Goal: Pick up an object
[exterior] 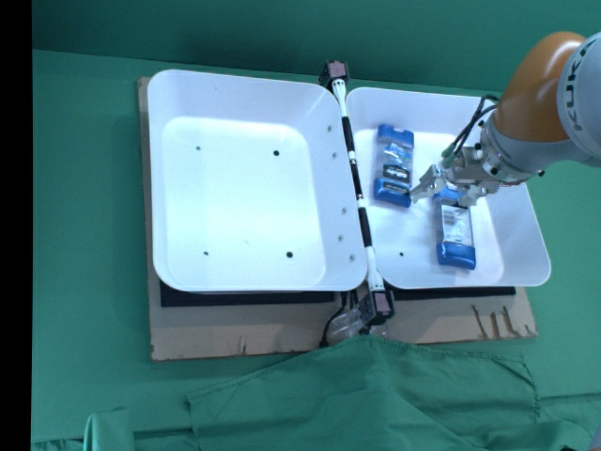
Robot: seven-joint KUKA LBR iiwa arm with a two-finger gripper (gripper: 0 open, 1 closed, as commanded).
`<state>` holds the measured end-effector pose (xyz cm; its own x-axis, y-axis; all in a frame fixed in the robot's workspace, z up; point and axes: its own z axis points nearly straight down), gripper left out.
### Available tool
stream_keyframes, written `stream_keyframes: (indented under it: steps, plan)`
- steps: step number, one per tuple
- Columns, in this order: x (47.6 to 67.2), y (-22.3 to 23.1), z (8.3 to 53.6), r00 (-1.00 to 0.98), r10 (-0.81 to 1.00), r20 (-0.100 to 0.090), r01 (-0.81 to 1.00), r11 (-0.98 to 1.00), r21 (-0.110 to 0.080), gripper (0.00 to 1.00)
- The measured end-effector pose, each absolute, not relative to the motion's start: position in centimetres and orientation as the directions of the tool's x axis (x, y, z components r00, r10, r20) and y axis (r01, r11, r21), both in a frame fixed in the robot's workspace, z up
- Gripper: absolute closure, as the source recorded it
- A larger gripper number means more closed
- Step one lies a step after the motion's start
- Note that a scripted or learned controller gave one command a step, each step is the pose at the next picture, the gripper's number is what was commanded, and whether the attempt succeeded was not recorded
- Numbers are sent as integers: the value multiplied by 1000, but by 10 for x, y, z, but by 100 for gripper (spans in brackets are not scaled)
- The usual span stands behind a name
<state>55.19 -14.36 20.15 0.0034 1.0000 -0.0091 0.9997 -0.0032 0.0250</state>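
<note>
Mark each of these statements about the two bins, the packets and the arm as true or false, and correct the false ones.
1. Both blue packets lie in the right bin. True: one packet lies nearer the divider, the other nearer the bin's front.
2. The arm's gripper hangs over the left bin. False: it is over the right bin, between the two packets.
3. The left bin holds a blue packet. False: both packets are in the right bin.
4. A black-and-white bar runs between the bins. True.
5. The bins stand on a cardboard sheet. True.
</note>
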Motion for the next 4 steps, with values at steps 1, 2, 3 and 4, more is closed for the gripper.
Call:
stream_keyframes:
  steps: [1,2,3,4]
  plan:
    - [553,-145,212,8,1000,-12,1000,-8,30,100]
    - [546,-142,264,2,1000,-3,1000,-2,10,100]
    - [557,-144,315,2,1000,-4,1000,-2,11,100]
    - [555,-140,380,2,1000,-3,1000,-2,13,100]
